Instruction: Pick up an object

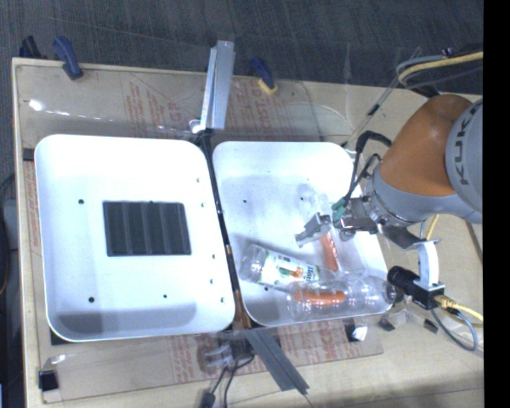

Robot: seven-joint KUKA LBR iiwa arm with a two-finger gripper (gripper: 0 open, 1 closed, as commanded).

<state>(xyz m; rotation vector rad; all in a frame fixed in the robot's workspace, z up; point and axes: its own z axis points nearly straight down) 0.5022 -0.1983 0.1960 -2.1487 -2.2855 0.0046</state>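
Lying across the bench (34,100) from the left are 2 shallow white bins with rounded corners and smooth, glossy plastic walls. The left bin (68,168) is carrying a dark ribbed rectangular panel (147,228) on its floor. A grey metal bar (216,85) is standing where the 2 bins meet at the far edge. The right bin (255,164) is holding the clutter: a clear plastic bottle with a green and white label (280,269) is lying on its side near the bin's middle, and a second clear bottle with orange inside (327,297) is lying along the near wall, just beside the first. Both are looking crinkled and shiny. The gripper (323,226) is hanging low over the right bin, above and to the right of the labelled bottle. A slim orange object (330,250) is sitting just below the gripper; whether they are touching, and how far the gripper is open, I cannot tell. The arm (425,155), grey with a rounded orange band, is reaching in from the right.
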